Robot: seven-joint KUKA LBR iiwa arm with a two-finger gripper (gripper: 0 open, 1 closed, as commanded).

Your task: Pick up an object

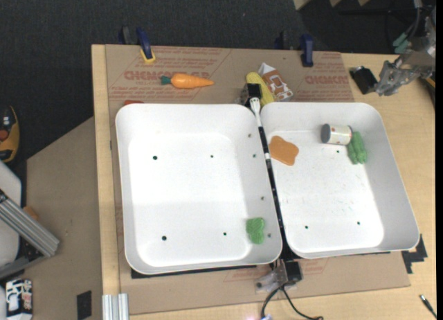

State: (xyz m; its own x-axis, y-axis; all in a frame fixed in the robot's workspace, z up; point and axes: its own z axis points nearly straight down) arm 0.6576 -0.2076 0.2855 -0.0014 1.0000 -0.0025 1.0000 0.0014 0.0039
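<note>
Three objects lie near the right bin's (387,173) far edge: orange piece (284,151), small can (336,134), green toy (357,148). Claw (390,80) waits off its far-right corner, grip unreadable; approach comes next, I judge.

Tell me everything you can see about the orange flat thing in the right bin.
The orange piece is a flat, rounded slab with an uneven outline, matte like soft plastic or foam. It lies flat on the floor of the right bin, in the upper left part near the wall shared with the left bin. Nothing else touches it.
</note>
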